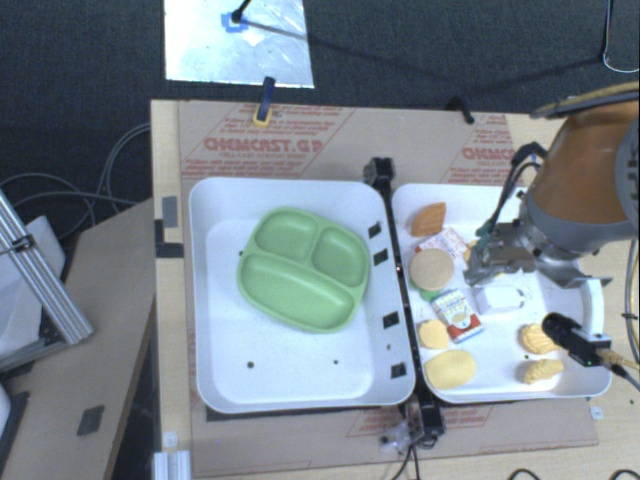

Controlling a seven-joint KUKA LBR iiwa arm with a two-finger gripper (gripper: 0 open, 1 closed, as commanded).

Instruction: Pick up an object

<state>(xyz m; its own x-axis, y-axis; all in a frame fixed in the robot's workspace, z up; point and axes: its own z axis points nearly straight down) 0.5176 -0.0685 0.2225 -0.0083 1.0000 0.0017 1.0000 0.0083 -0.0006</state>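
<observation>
The likeliest target, a small white item (502, 296), lies at mid-right of the frame in the right bin (500, 393), just under the hand (490, 268); whether the hand is open or closed I cannot tell. Toy foods ring it: a round bun (433, 269), a carton (456, 314). The green divided plate (305, 268) sits alone in the left bin (225, 368), probably as a drop-off spot.

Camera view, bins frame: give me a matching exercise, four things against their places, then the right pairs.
Things:
1. green divided plate
2. round tan bun
3. yellow lemon-like piece
4. tool

Places:
A. right bin, front edge
B. left bin, middle
C. over the right bin's middle
D. right bin, by the divider

Pairs: 1-B, 2-D, 3-A, 4-C
</observation>
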